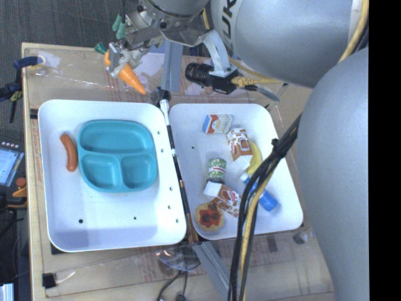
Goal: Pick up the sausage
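Camera view: arm high over the bench's back edge, sausage untouched in the left bin.

Left bin (94, 221) holds a blue divided tray (118, 153); the sausage (69, 151) lies between the tray and the bin's left wall, long axis running near-to-far. Gripper (122, 58) pinches an orange carrot (133, 78), so it is occupied. Sausage sits forward-left of it; narrow room beside the tray.
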Controlling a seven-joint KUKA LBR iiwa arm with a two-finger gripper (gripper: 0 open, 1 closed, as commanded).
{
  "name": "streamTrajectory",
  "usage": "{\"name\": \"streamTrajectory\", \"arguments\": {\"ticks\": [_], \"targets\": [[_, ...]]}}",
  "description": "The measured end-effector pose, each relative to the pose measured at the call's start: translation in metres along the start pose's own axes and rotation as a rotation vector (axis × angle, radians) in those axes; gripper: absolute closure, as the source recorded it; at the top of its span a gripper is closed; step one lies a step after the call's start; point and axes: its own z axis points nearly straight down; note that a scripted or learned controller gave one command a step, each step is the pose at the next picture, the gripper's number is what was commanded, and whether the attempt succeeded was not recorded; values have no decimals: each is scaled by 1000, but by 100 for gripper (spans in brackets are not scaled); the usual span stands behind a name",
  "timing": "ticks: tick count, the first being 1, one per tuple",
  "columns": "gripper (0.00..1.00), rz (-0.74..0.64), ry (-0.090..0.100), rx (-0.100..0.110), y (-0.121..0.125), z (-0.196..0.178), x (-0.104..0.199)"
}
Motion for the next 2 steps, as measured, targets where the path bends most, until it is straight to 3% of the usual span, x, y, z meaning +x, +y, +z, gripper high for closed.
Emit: {"name": "streamTrajectory", "arguments": {"ticks": [2], "targets": [[100, -9, 2, 7, 1, -17, 3]]}}
